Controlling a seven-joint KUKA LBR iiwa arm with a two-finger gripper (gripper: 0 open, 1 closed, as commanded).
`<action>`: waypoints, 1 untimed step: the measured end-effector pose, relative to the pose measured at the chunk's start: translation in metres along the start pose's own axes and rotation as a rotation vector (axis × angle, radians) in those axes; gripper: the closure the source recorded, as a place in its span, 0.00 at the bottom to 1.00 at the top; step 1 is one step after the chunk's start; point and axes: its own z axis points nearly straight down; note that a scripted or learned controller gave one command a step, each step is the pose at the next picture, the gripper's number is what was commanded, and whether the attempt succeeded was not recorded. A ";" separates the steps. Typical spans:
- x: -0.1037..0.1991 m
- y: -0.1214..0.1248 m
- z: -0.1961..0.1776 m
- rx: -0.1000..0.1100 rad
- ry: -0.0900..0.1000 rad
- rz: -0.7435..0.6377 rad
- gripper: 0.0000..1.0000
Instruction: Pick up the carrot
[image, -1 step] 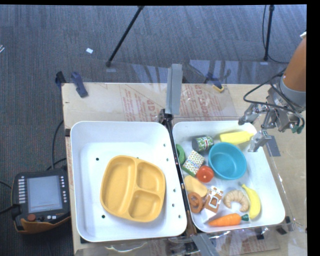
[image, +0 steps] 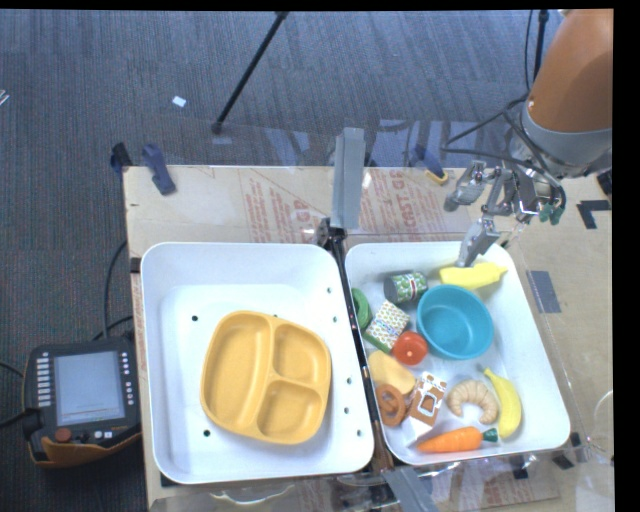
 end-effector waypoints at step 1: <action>-0.001 0.001 -0.008 0.001 0.000 -0.003 1.00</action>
